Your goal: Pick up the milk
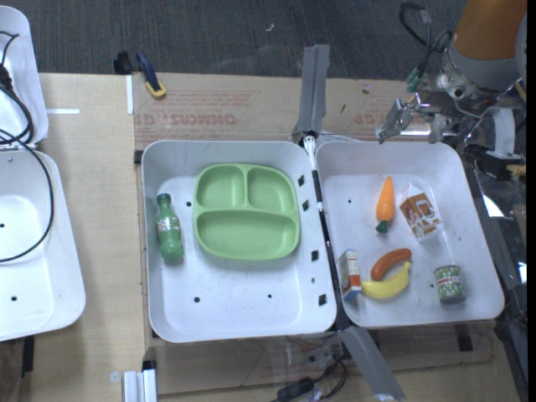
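White and red, the small cardboard milk carton (350,274) stands in the right-hand shallow white bin (352,170), at its lower left corner, close against the wall that divides the two bins. A yellow plastic banana (389,286) lies just beside the carton on its right, and a brown-red toy sausage (390,262) rests along the banana's upper edge, touching it. Farther right, near the bin's lower right corner, a small green-labelled tin can (450,283) stands upright, apart from the banana. Above these, an orange plastic carrot with a green top (383,203) lies roughly upright in the view, and beside it to the right sits a clear-wrapped brown and white snack packet (421,214).

Across the divider, the left-hand shallow white bin (226,312) carries a pale green plastic plate with three compartments (247,212), and a green plastic bottle with a white label (169,229) lies just to the plate's left.

Well apart from the carton, the metal two-finger tool (400,121) hangs over the cardboard-covered tabletop (218,107) just beyond the right bin's far rim, below the grey arm with its orange band (494,11). Nothing sits between its fingers; how wide they stand I cannot tell from this view.
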### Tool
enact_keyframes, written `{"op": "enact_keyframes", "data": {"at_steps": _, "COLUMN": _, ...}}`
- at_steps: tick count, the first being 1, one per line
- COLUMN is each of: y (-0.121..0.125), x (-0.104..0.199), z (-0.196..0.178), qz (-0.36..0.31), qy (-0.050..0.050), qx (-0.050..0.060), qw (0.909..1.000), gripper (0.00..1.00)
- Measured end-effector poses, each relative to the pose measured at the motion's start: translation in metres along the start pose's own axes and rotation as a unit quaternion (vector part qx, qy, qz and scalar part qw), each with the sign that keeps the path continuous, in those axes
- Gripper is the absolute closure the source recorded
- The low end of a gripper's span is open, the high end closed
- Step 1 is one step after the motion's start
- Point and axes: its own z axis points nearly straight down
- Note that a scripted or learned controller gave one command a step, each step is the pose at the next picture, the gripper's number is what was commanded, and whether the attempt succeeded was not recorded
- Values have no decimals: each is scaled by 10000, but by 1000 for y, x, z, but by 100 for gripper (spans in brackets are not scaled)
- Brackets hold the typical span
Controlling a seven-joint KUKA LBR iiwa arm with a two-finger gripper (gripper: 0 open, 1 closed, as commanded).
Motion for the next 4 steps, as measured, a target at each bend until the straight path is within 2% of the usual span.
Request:
{"op": "enact_keyframes", "data": {"at_steps": 1, "y": -8, "x": -49, "z": 156, "qz": 458, "qy": -5, "qx": -19, "qw": 9990, "gripper": 0}}
{"op": "enact_keyframes", "data": {"at_steps": 2, "y": -59, "x": -117, "z": 187, "qz": 15, "qy": 35, "qx": -46, "qw": 10000, "gripper": 0}}
{"op": "enact_keyframes", "data": {"at_steps": 3, "y": -60, "x": -120, "z": 178, "qz": 39, "qy": 11, "qx": -37, "qw": 10000, "gripper": 100}}
{"op": "enact_keyframes", "data": {"at_steps": 4, "y": -88, "x": -118, "z": 122, "qz": 411, "qy": 0, "qx": -8, "qw": 9992, "gripper": 100}}
